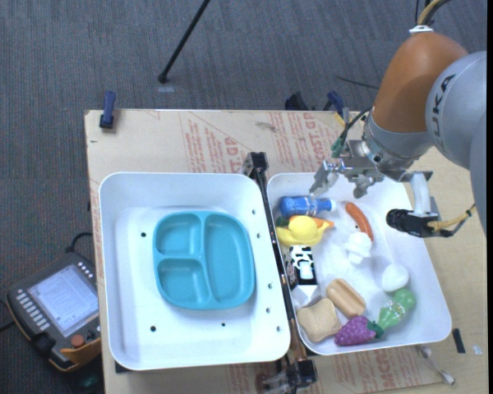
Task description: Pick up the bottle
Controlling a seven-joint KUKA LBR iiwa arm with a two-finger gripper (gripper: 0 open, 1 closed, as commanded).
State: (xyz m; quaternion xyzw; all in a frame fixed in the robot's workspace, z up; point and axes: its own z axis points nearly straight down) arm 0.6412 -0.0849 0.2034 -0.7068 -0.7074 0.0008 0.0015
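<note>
The bottle (pixel 305 206) is small and blue with a white cap, lying on its side near the far left corner of the right bin (pixel 437 302). My gripper (pixel 343 182) hangs over the far end of that bin, just right of and a little behind the bottle. Its fingers are spread open and nothing is between them. A yellow rubber duck (pixel 301 230) lies right against the bottle's near side.
The right bin also holds an orange carrot (pixel 358 217), white pieces (pixel 358 246), a black-and-white pack (pixel 303 266), a hot dog (pixel 346 296), toast (pixel 319 319), purple grapes (pixel 357 331) and a green pear (pixel 398 305). In the left bin (pixel 119 220) lies a teal divided plate (pixel 204 259).
</note>
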